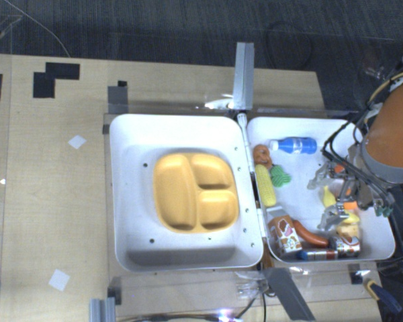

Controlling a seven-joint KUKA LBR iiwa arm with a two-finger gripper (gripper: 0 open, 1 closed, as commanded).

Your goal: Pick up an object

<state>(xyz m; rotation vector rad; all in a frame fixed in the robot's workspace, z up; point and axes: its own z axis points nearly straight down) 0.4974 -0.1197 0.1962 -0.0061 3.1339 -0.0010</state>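
The gripper (332, 196) is hanging over the right bin (302, 127), fingers spread and gripping nothing. A yellow object (330, 196) is lying between them. The corn (264, 184) is lying at 9 o'clock, the bottle (293, 145) at 11 o'clock.

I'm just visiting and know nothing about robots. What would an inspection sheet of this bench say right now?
Surface: pale wooden bench bearing two white bins side by side.
Job's things: right bin holds a blue bottle, corn cob, green toy, sausage and small cans.
Clutter: yellow divided tray in the left bin.
Grippers: gripper low over the right bin; hold unclear.
Cables: black cables by the arm's wrist.
Surroundings: dark carpet behind.
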